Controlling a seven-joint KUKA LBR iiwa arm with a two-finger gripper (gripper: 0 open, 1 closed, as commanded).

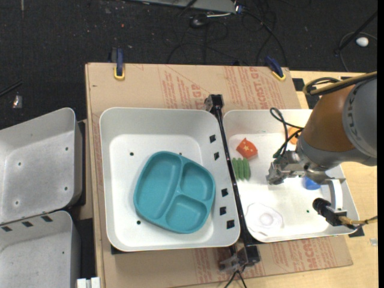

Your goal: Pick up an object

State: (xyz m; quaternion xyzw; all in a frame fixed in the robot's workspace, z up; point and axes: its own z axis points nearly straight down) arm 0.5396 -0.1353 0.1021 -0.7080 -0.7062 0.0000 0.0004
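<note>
claw (277,176) state i cannot tell; it hovers low in the right bin (264,122). i'd grab the red toy (246,148) at ten o'clock: light, stiff, across its width.

Two bins side by side on the surface (156,83). In the left bin (120,131), a sectioned plate (174,192), near the middle. In the right bin (258,122), a small block (246,149) toward the back, a leafy piece (242,168) just in front of it, a round lid (264,216) nearer the front. Gripper (277,176) over the right bin, right of the leafy piece.
</note>
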